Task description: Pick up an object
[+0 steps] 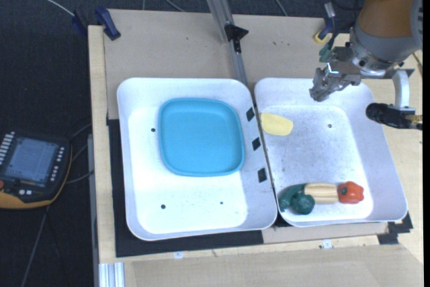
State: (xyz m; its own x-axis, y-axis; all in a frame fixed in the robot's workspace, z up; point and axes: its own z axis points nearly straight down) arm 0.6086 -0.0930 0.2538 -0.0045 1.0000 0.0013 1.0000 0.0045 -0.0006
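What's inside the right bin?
The right bin holds a yellow piece near its far left corner, and a green item, tan item and red item along its near edge. Nothing visibly covers them.

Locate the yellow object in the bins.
The yellow object lies in the right bin, near its upper-left corner, beside the divide from the left bin holding the blue plate.
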